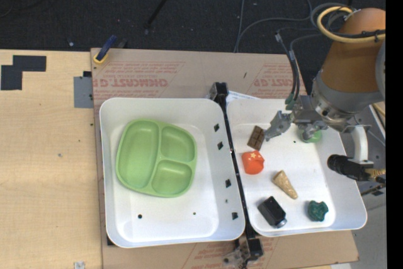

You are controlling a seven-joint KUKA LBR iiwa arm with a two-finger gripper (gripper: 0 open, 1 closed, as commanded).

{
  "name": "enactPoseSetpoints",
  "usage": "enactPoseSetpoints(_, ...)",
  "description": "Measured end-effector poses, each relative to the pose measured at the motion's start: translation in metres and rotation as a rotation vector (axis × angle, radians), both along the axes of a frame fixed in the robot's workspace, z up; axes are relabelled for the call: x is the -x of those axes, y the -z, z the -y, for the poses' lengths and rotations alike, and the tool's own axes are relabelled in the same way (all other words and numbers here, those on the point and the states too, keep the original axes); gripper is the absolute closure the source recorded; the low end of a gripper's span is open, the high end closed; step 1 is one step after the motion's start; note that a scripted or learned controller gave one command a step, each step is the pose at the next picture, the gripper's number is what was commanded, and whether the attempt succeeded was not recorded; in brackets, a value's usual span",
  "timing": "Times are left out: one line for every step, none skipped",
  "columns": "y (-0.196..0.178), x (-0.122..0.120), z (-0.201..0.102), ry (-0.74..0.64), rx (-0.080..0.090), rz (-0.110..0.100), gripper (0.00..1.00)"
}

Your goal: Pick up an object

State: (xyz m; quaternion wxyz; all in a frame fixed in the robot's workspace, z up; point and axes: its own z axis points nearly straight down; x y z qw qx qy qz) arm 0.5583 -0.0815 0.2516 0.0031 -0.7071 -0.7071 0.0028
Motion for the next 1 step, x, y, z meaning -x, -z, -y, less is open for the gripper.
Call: enactPoseSetpoints(-0.0037, -0.0012, 0.0001, 0.000, 0.000, 0.007, 0.00)
